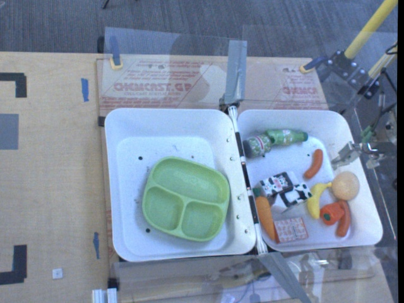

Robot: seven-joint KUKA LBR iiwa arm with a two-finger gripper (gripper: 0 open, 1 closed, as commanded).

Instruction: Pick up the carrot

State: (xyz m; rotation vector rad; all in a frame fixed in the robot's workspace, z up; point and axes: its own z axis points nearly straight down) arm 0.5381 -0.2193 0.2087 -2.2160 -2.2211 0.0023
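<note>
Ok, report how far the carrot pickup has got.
Nothing looks done yet. The long orange carrot lies in the right white bin, against its left wall beside the black-and-white carton. Nothing is in hand. Reaching, gripping and lifting the carrot all remain.

One fixed camera looks down aslant on both bins point(120, 131)

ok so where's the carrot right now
The carrot lies in the right bin, against its left wall near the front, beside the black-and-white carton.
</note>
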